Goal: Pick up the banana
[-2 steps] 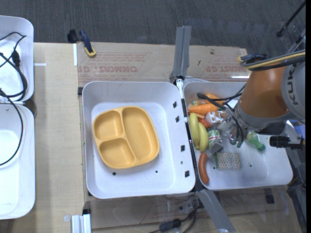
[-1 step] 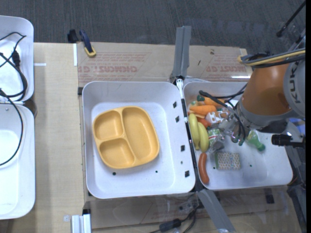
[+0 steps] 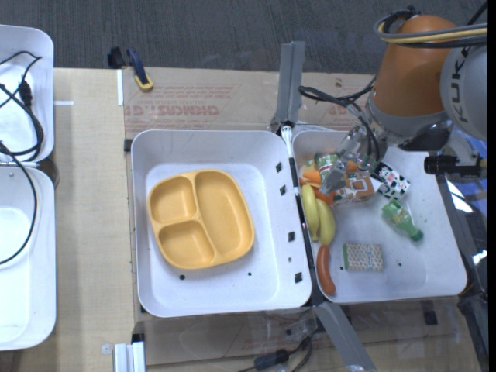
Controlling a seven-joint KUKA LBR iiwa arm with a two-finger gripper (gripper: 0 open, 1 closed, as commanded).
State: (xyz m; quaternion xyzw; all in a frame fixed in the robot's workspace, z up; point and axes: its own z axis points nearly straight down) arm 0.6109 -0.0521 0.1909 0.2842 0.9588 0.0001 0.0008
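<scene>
Lying against the left wall of the right bin (image 3: 442, 281), the banana (image 3: 318, 215) runs its long axis roughly up and down the view, a hot dog (image 3: 325, 270) just below its lower end and a carrot (image 3: 311, 176) by its upper end. The gripper (image 3: 339, 173) hangs over the cluttered upper part of that bin, so the banana sits below and slightly left of it, quite near. The arm comes in from the upper right, its orange band bulking above the wrist, which tilts down and leftward toward the pile. The gripper looks parted a little, though clutter behind it makes this hard to judge, and nothing can be seen held between them. A carton (image 3: 355, 188) lies just beside it, a green bottle (image 3: 402, 221) and a sponge (image 3: 363, 256) farther right. The yellow plate (image 3: 201, 218) sits in the left bin (image 3: 147, 208).
</scene>
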